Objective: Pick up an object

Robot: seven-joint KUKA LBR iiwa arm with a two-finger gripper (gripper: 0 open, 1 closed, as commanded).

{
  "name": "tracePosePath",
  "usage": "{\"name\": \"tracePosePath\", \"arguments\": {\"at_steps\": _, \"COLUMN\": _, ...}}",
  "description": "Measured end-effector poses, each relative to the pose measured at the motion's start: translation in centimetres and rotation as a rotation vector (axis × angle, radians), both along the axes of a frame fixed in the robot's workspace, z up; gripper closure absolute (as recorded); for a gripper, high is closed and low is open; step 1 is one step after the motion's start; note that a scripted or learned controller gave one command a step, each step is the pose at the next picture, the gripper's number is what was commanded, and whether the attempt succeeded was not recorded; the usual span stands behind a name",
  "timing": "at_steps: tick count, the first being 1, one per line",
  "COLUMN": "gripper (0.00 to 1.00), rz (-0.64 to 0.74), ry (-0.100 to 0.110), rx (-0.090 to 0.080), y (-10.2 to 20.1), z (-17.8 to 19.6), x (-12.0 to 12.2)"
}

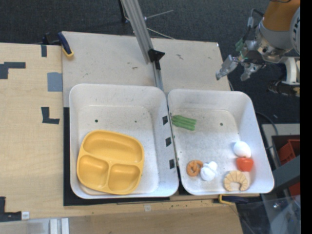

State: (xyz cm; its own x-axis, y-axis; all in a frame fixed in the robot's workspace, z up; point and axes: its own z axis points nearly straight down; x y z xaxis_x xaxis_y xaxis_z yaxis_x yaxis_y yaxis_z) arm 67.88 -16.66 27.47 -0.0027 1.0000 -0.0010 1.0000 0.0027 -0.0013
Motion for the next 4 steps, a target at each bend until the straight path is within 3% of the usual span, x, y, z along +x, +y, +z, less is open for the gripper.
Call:
{"name": "tracePosePath", "arguments": {"at_steps": 1, "gripper": 0.0, "rz": -0.001, "ry": 0.0, "rx": -0.001, "y": 0.0, "z": 0.0, "x": 0.0}}
{"name": "tracePosePath", "arguments": {"at_steps": 4, "gripper": 0.0, "rz": -0.001, "ry": 0.005, "rx": 0.001, "y": 0.5, "z": -16.8, "x": -2.4}}
